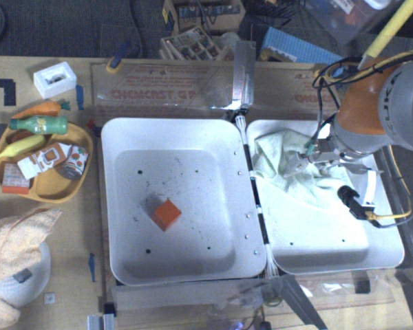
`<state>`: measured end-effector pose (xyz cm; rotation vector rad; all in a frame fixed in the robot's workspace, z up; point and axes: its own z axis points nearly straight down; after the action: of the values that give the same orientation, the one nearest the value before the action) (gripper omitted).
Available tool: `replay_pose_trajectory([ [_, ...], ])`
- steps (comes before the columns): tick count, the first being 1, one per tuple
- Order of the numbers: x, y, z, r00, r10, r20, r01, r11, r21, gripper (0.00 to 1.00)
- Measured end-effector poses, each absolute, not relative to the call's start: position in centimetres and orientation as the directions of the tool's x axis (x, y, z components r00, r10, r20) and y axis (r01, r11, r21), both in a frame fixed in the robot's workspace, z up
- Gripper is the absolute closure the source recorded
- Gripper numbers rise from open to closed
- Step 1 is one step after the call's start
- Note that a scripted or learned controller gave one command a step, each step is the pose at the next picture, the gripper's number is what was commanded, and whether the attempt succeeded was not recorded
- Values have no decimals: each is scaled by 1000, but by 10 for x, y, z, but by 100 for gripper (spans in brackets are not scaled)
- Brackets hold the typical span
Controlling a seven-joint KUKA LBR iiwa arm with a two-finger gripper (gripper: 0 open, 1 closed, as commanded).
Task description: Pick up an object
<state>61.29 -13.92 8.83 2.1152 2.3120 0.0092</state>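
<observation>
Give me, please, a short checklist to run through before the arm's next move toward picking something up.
1. Target within reach: pale cloth lies crumpled in the right bin, under the gripper: ok.
2. Gripper over the cloth: ok.
3. Cloth held between the fingers: cannot tell.
4. Alternative target: orange block sits alone in the left bin: ok.
5. Black cable trails over the right bin beside the wrist, possible snag: not ok.

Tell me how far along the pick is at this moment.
Nothing looks picked up yet. The gripper is low in the right bin, at the crumpled pale cloth, so a grab at the cloth seems in hand, though no hold is visible. The orange block lies untouched in the left bin. Grasping and lifting remain.
</observation>
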Motion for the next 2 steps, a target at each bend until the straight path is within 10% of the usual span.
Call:
replay_pose_trajectory([
  [2, 653, -209, 87, -123, 992, 11, 992, 123, 4, 0],
])
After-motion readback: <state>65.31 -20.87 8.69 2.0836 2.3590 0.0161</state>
